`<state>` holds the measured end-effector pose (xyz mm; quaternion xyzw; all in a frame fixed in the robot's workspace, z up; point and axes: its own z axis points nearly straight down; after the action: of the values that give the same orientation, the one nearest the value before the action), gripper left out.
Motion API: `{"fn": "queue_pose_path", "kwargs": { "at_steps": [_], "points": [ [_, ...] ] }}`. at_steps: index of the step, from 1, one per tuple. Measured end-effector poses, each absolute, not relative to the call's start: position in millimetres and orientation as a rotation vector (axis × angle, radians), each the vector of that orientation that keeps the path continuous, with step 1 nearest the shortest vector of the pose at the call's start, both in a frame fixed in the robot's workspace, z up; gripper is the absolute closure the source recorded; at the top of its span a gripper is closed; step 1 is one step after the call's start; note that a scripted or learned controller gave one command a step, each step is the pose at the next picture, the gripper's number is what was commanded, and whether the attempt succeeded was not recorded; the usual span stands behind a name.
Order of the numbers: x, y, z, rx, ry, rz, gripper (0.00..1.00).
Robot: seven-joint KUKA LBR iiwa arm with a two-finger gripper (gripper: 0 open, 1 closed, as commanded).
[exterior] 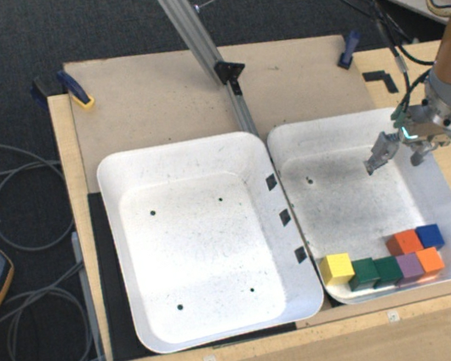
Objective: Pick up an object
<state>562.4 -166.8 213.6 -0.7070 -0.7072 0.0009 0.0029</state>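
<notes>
Far to the gripper's left lies the left white bin [197, 241], its floor speckled and marked with four small dark dots. Between that bin and the gripper, a grey metal bar [200, 46] slants down across the tabletop [160, 100] to the seam where the two bins meet, and three small black clips sit along that seam.

The right white bin [341, 198] holds the gripper [395, 152], which hangs over the bin's upper right part on the grey arm with its orange band. Its two fingers stand apart with nothing between them, one grey finger [377, 157] reaching out to the left.

Below the gripper, well apart from it, a cluster of blocks sits against the bin's near wall. Running from the gripper's lower left to straight below it: a yellow block [338, 267], a dark green block [364, 272], a second green block [388, 269], a purple block [409, 266], a red-orange block [406, 241], an orange block [430, 260] and a blue block [430, 235]. The blocks touch one another in two short rows.
</notes>
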Motion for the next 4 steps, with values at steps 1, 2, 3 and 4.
{"fn": "queue_pose_path", "kwargs": {
  "at_steps": [1,2,3,4],
  "points": [
    [562.9,-166.8,215.6,-2.219,-2.220,0.000,0.00],
    [562.1,-162.9,152.5,-2.216,-2.217,0.006,0.00],
    [560.8,-162.1,99.3,-2.216,-2.217,0.006,0.00],
    [563.3,-162.0,113.9,-2.220,-2.222,-0.004,1.00]
  ]
}}
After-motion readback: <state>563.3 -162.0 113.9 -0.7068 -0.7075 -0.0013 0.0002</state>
